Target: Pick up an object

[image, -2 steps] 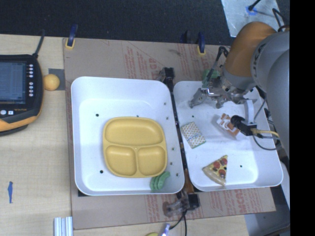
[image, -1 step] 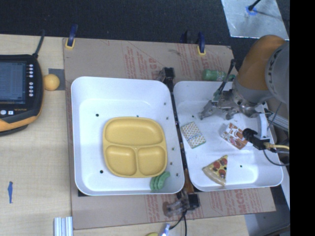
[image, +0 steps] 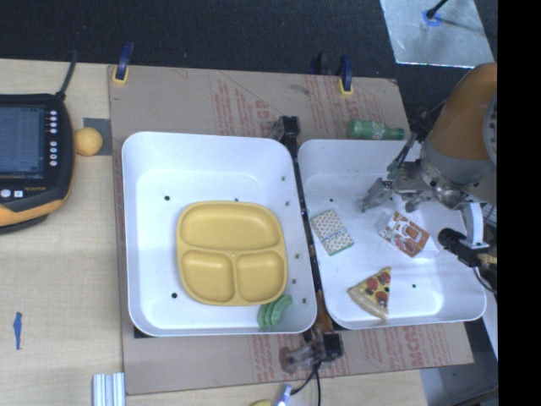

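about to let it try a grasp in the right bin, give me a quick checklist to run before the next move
1. Gripper is over the right bin: ok, it hangs near the bin's upper middle.
2. Nothing held yet: ok, no object shows between the fingers.
3. Targets in reach in that bin: ok, a red and white packet, a patterned card and a pizza slice toy lie apart from each other.
4. Gripper lined up on one target: not ok, it sits up and left of the packet, not over it.
5. Height above the bin floor: cannot tell from this slanted view.
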Controlling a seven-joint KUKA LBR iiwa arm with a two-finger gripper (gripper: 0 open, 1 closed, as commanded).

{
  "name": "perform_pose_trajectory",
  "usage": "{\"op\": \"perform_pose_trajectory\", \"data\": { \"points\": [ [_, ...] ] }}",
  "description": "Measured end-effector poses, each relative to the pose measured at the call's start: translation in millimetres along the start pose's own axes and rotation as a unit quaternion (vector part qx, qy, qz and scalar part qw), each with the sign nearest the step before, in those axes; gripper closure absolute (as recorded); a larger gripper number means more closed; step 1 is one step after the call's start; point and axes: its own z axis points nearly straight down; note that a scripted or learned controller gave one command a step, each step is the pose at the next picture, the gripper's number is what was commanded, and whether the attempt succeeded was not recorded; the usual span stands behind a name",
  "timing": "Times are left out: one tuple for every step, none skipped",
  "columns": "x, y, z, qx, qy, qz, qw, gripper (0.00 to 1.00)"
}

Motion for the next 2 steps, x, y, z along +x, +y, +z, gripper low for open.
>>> {"op": "perform_pose_trajectory", "data": {
  "points": [
    [9.3,-22.1,-37.8,0.0,0.001,0.0,1.0,0.0],
    [-2.5,-79.3,-40.0,0.0,0.0,-0.001,1.0,0.0]
  ]
}}
